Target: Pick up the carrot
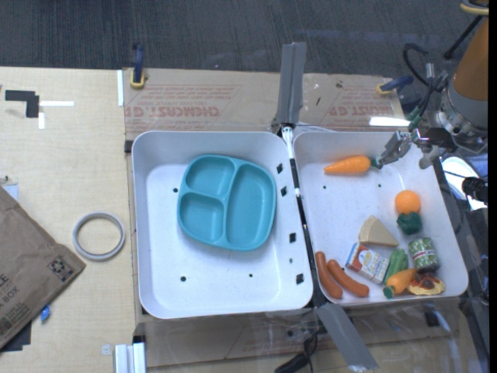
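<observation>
While the carrot (347,165) lies flat near the back of the right bin (446,208) | gripper (410,148) hangs just right of its green end, jaws spread, holding nothing | step: reaching | next: drop lower, slide over carrot, pinch.

We see the orange carrot (348,165) with its green top lying flat on its side near the right bin's back wall, tip pointing left.

Dark grey carpet (194,14) seen beyond bench. Light wood benchtop (54,177) overlaid with cardboard sheet (210,103). Tape roll (99,235) left on wood.
</observation>
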Controlling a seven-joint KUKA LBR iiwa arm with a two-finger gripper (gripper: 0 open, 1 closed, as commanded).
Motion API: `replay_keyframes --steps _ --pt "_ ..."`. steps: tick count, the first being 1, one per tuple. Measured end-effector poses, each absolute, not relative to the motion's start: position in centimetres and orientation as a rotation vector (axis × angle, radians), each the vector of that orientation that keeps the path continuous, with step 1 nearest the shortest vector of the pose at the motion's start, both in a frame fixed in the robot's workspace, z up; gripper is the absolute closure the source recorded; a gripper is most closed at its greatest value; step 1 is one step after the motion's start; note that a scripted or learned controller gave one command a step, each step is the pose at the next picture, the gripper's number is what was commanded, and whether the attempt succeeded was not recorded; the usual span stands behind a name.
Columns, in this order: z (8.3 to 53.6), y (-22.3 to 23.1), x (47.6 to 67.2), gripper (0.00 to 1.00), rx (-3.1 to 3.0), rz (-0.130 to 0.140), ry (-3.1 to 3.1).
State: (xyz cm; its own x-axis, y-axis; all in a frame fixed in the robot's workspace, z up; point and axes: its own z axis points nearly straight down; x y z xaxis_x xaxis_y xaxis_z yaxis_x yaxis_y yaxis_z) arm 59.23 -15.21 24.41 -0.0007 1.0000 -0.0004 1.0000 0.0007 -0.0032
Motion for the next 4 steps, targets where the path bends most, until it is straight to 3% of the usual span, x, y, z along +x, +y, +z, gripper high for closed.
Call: replay_keyframes --steps 1,2,3,4 --pt "10.5 -16.9 65.7 0.00 -2.208 -0.005 -2.244" --pt "21.9 -13.6 65.9 0.00 -2.184 0.001 -2.261" --pt "20.4 -15.2 63.9 0.00 -2.161 0.004 -2.279" --pt "9.3 -17.9 66.0 0.00 -1.857 -0.001 -2.538"
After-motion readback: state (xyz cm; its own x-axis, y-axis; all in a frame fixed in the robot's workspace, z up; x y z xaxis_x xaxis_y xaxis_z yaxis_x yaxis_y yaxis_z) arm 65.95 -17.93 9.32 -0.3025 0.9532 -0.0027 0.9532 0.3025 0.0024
